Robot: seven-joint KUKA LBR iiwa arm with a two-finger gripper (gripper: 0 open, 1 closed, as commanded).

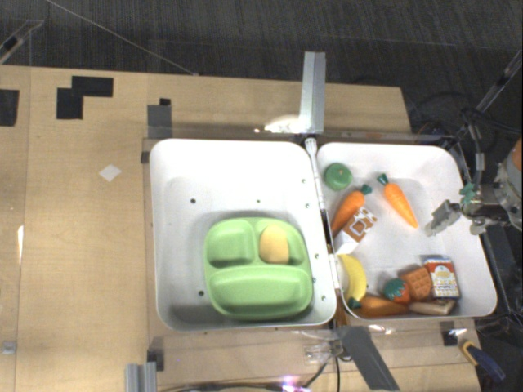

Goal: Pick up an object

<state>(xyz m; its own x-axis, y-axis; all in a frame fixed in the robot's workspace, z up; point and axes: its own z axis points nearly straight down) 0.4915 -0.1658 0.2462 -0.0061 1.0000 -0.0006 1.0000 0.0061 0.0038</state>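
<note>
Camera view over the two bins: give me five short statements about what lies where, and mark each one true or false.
1. The green divided tray sits in the left bin. True.
2. The yellow lemon-like fruit lies in the right bin. False: it rests in the tray's upper right compartment.
3. Two carrots lie in the right bin, one carrot right of the other carrot. True.
4. The banana lies at the far right edge of the right bin. False: it lies along that bin's left wall, near the divider.
5. The gripper is over the left bin. False: it is at the right side of the right bin, with no object between its fingers.
</note>
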